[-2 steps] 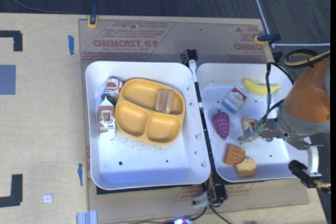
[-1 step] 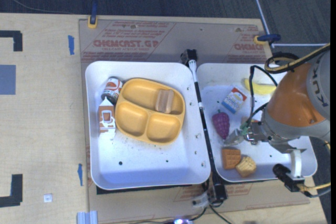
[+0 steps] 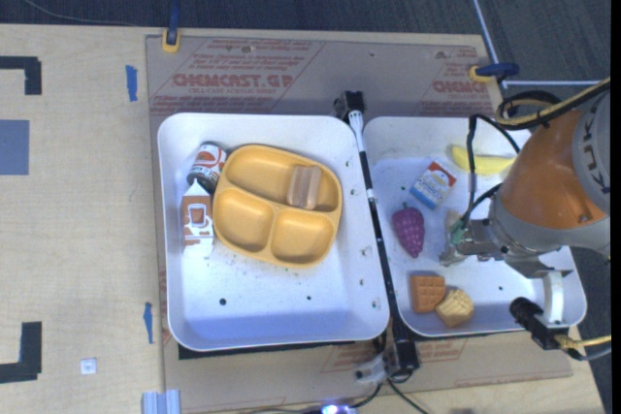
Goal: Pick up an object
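Note:
My gripper [image 3: 468,242] hangs low over the right bin [image 3: 563,305], under the arm's orange band. Its tip sits just right of a purple bunch of grapes [image 3: 408,230] and above a tan waffle piece [image 3: 427,291] and a yellowish bread piece [image 3: 455,307]. A bit of something green [image 3: 454,229] shows at the gripper's left edge; I cannot tell what it is or whether it is held. A small white and blue carton [image 3: 432,184] and a yellow banana [image 3: 480,160] lie farther back in the same bin.
The left bin [image 3: 272,315] holds a yellow divided plate [image 3: 275,218] with a brown block [image 3: 305,186] in it, a can [image 3: 206,166] and an orange-and-white box [image 3: 197,218] along its left wall. A black ridge [image 3: 374,218] separates the bins.

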`<state>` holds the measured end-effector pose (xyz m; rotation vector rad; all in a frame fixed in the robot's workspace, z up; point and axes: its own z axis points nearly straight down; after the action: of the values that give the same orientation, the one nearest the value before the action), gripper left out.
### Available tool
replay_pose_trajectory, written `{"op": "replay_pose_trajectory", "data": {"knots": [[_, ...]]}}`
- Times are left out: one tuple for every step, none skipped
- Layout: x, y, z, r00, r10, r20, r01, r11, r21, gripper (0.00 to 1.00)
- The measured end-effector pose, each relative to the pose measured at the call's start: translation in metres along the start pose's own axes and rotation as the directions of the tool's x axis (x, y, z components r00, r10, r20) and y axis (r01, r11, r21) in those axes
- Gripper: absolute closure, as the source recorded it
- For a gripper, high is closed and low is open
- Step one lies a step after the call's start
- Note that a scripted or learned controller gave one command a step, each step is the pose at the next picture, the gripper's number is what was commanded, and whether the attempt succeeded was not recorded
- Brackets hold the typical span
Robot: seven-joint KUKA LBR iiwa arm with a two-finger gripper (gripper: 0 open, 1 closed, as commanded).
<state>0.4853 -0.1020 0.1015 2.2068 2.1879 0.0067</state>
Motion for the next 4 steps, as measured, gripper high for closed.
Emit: {"op": "replay_pose_trajectory", "data": {"knots": [[0.103, -0.004, -0.086, 1.000, -0.011, -0.023, 0.011, 1.000, 0.025, 1.00], [0.102, -0.004, -0.085, 1.000, -0.009, -0.022, 0.010, 1.000, 0.026, 0.00], [0.069, 0.000, -0.052, 0.999, -0.018, -0.035, 0.018, 1.000, 0.015, 0.00], [0.057, 0.001, -0.045, 0.999, -0.018, -0.041, 0.019, 1.000, 0.015, 0.00]]}}
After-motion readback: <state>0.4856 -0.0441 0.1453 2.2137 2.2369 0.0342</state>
